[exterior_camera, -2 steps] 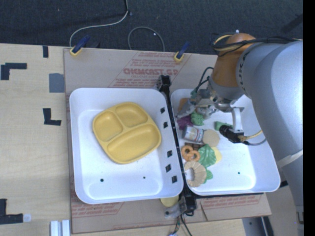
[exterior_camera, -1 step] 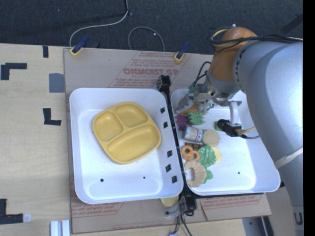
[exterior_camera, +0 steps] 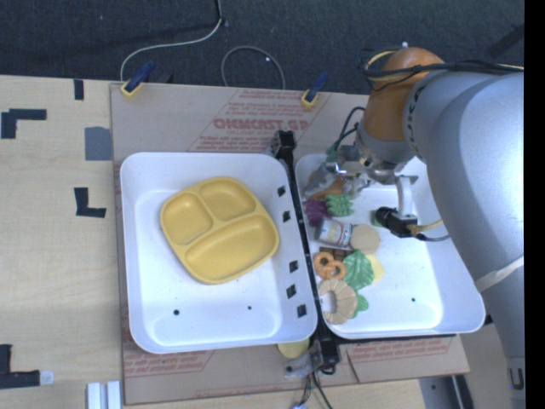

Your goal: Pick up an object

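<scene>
Fingers (exterior_camera: 334,177): low in right bin (exterior_camera: 426,305) at its 11 o'clock corner, just above purple-and-green toy (exterior_camera: 328,206); opening cannot be told, nothing visibly held. Small toys clustered along right bin's 9 o'clock wall. Yellow divided tray (exterior_camera: 220,227): centre of left bin (exterior_camera: 149,313).

The yellow three-compartment plastic tray (exterior_camera: 220,228) at centre left looks smooth with a soft sheen. Both shallow white plastic bins (exterior_camera: 140,254) (exterior_camera: 426,288) look smooth and faintly glossy. Beneath them lies a matt brown cardboard sheet (exterior_camera: 204,118) with red print, on pale wood-look bench top (exterior_camera: 43,228). The grey arm casing (exterior_camera: 477,160) at right appears smooth, satin-finished.
</scene>
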`<move>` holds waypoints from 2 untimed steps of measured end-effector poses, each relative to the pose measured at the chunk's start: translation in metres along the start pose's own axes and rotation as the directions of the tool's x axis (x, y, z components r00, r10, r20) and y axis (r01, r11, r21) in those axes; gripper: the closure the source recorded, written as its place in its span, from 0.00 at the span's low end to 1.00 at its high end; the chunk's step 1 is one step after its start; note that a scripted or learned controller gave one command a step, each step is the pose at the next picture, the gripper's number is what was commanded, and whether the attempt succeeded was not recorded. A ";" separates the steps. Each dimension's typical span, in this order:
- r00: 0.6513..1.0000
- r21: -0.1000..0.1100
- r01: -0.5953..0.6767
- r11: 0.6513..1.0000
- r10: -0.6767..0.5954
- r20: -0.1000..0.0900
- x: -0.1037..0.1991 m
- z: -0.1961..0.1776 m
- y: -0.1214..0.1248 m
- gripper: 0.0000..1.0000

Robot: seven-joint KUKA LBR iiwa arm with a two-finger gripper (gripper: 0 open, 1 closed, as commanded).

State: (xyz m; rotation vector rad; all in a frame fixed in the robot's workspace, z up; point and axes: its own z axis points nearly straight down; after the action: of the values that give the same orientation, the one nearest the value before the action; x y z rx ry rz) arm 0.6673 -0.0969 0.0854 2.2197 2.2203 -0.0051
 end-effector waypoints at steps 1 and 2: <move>1.000 -0.004 0.000 1.000 0.000 -0.002 0.001 -0.001 -0.037 0.00; 1.000 -0.002 0.003 1.000 -0.003 -0.003 -0.003 0.000 0.003 0.00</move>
State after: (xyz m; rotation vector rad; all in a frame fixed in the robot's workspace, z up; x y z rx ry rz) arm 0.6700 -0.1002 0.0853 2.2163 2.2239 0.0005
